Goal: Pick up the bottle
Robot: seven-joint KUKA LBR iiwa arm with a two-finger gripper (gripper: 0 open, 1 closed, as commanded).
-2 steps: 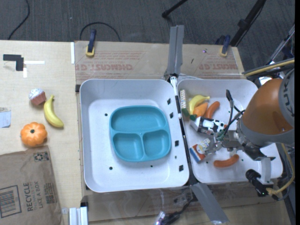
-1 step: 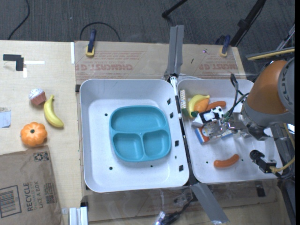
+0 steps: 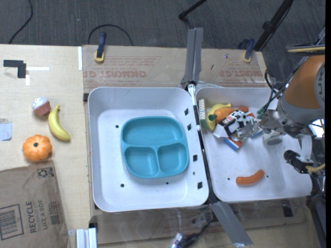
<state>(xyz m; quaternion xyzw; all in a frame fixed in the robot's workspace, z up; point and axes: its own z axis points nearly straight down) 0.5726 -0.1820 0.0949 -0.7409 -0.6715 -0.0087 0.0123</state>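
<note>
In the right bin (image 3: 269,185), a small heap lies at the back left. It holds a yellow bottle-like item (image 3: 217,112), an orange piece (image 3: 229,113), a black-and-white spotted toy (image 3: 238,119) and a red, white and blue packet (image 3: 231,141). I cannot tell for sure which item is the bottle. My gripper (image 3: 252,129) is low at the heap's right edge, right beside the spotted toy. The grey wrist (image 3: 282,123) and the orange band (image 3: 309,81) reach in from the right.
An orange sausage (image 3: 250,178) lies alone at the front of the right bin. The left bin (image 3: 103,154) holds a blue divided plate (image 3: 154,146). On the bench at left lie a banana (image 3: 57,124), a small pumpkin (image 3: 37,148) and a cupcake (image 3: 41,106).
</note>
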